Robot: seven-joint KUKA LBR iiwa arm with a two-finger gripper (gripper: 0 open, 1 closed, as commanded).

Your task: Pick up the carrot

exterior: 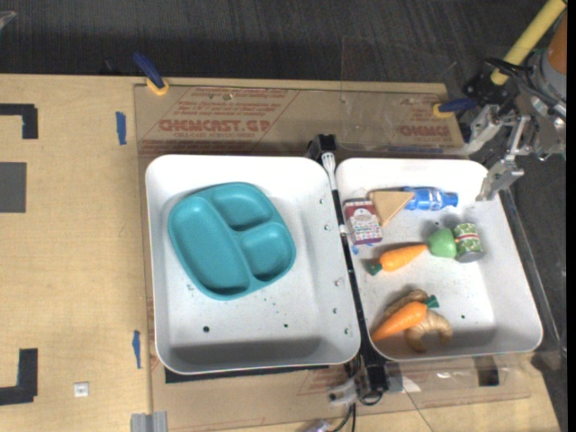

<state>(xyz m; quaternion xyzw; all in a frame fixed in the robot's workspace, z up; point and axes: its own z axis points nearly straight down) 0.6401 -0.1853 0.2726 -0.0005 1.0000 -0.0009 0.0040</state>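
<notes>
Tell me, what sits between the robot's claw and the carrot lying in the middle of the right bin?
In the camera view, a green apple and a small can lie between the gripper and that carrot.

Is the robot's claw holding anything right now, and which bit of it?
Nothing is held. The gripper hangs over the right bin's top-right corner, with nothing between its jaws. Both carrots lie in the bin.

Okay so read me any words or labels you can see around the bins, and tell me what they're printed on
"CHEMCAST GP": red print on the clear sheet behind the left bin; repeated at the sheet's right end, partly cut off.
Small carton: label blurred, unreadable.
Green can: label too small to read.
Blue bottle: nothing legible.
</notes>
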